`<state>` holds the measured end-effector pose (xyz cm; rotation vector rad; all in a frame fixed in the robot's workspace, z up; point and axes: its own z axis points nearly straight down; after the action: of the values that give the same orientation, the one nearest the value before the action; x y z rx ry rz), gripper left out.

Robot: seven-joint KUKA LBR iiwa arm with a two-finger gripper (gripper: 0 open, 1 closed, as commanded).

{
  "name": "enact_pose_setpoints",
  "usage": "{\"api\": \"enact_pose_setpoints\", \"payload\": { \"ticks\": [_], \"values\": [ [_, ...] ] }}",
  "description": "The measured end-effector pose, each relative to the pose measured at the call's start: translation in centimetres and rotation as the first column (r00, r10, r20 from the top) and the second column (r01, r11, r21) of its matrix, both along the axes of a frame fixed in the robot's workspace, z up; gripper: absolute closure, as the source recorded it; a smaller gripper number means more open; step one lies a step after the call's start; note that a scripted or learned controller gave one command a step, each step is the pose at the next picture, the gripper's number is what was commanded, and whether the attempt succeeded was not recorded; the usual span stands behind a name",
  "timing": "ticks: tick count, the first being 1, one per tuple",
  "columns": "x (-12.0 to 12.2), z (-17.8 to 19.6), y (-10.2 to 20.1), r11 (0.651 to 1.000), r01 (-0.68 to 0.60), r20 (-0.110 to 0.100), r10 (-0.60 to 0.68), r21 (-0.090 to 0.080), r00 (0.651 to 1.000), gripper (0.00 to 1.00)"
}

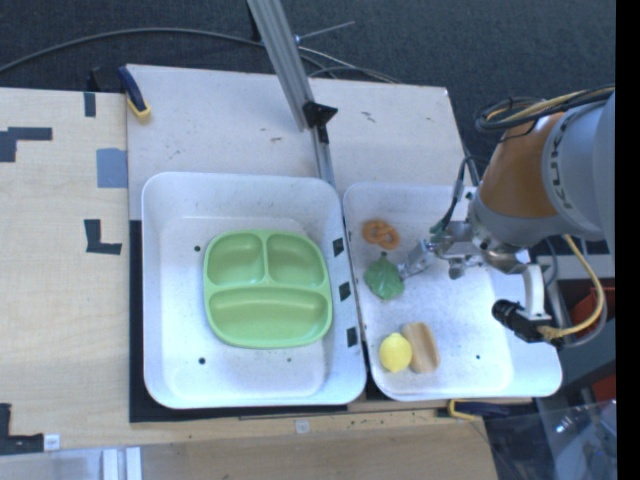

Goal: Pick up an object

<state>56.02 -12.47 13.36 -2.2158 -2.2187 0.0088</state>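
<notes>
Grey KUKA arm (585,163) with a broad orange band (518,176) above the wrist. Metallic silver gripper (418,261) at the tip. Yellow and black cables (590,288) looping alongside, plus a black connector (515,318).

dark carpet floor (480,28), pale wooden bench (50,268), black cables (150,38), slanted metal pole (280,43)

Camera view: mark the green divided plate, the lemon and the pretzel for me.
green divided plate (268,313): camera view, floor of its large lower compartment.
lemon (396,352): camera view, middle of its yellow skin.
pretzel (380,233): camera view, centre of the twist.
</notes>
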Motion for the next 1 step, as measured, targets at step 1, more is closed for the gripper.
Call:
{"api": "enact_pose_setpoints", "payload": {
  "ticks": [1],
  "values": [
    [0.07,-4.47,0.02,1.0,0.0,0.009,0.0,-0.001,1.0,0.0]
  ]
}}
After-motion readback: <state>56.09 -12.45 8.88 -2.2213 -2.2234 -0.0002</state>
